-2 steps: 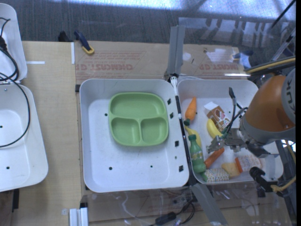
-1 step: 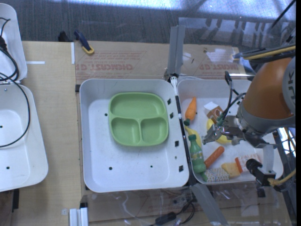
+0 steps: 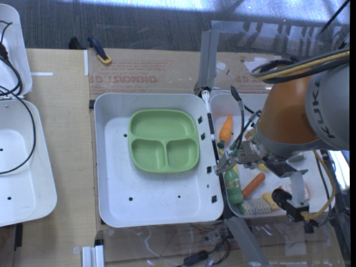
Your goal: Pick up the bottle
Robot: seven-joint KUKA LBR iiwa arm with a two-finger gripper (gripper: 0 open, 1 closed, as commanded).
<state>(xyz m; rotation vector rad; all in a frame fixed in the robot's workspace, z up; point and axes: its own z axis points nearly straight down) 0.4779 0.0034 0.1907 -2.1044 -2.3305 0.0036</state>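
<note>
While end effector [image 3: 229, 164] state unclear: green plate [image 3: 164, 140] in left bin [image 3: 111, 199], bottle [image 3: 233, 188], carrots [image 3: 225, 129] in right bin [image 3: 240, 211].

Matt green plastic on the divided plate [image 3: 164, 139]; smooth white plastic on the left bin [image 3: 111, 193]. Pale wood grain on the counter [image 3: 61, 93]. Glossy green plastic on the bottle [image 3: 233, 187]. Shiny orange on the arm's band [image 3: 283, 115].

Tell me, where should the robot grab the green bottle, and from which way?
Probably around its middle, coming straight down from above. The green bottle lies on its side in the right bin, tight against the left wall, so fingers fit best across its narrow width. The gripper is just above its top end.
</note>
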